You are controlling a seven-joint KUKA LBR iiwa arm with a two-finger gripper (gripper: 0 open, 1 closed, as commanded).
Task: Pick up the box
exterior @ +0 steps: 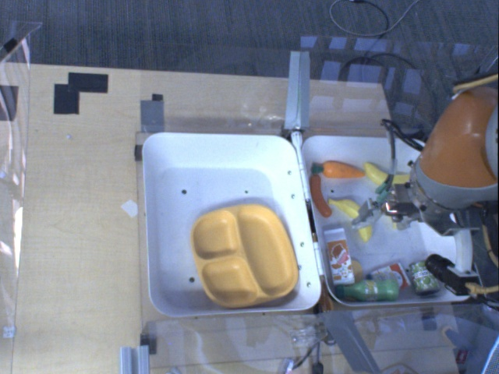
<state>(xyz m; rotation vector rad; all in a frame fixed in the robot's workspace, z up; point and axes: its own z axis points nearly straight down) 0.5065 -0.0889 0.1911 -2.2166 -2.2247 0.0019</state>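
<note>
We see the box (337, 260) lying flat in the right bin (355, 146), near the bin's left wall and toward its near edge, a small white carton with a red and orange label facing up. It lies just beside a green bottle (369, 290) that rests on its side along the near wall, and the two look close enough to touch at the box's near corner. That crowding matters, we judge, because a grip from the near side would meet the bottle first.

The arm reaches in from the right, and its claw (377, 213) hangs over the middle of the right bin, farther back than the box and a little to its right. We cannot tell whether the claw is spread or closed; the metal parts blur against the yellow pieces (344, 206) under it. Nothing that we can make out sits between its tips, and the box lies apart from it.

An orange carrot (341, 170) and a red sausage-like piece (318, 195) lie at the far left of this bin, and a small green can (424, 278) sits near the right.

The left bin (168, 178) holds a yellow divided tray (244, 253).

We judge that the pick has not yet begun in earnest: the claw needs to come nearer and leftward, then descend across the box's narrow width.
</note>
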